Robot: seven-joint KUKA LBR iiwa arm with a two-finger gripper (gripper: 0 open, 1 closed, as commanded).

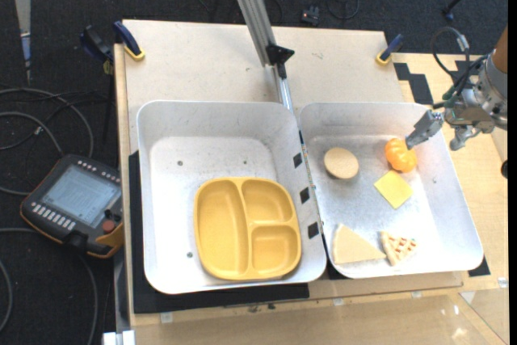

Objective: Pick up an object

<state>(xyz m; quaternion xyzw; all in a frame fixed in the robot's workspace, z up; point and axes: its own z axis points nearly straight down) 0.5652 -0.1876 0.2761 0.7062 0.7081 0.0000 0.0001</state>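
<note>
Camera view, looking down at a slant, gives us two shallow white bins side by side: the left bin [161,125] and the right bin [452,214]. Our two-finger gripper [443,132] reaches in from the right edge, over the far right part of the right bin. Its two dark fingers stand spread apart, one finger [423,129] slanting down toward the small round orange toy fruit [401,155], the other finger off to the right over the bin's rim. Nothing sits between them.

As we judge it, the pick is not yet done. The orange fruit lies on the bin floor, with the fingertip just beside or touching its far right side; we cannot tell which. What is left is to centre the claw over a piece, close on it and lift.

The other candidates lie in the same bin: a round beige disc [342,163] to the left of the fruit, a flat yellow square [393,190] just near of it, a pale tan wedge [355,245] and a small lattice-topped pie slice [398,247] at the near edge. A yellow three-compartment plastic plate [247,228] rests in the left bin.

Most of the arm is cut off at the right edge, and the gripper's height above the bin floor is hard for us to make out.
</note>
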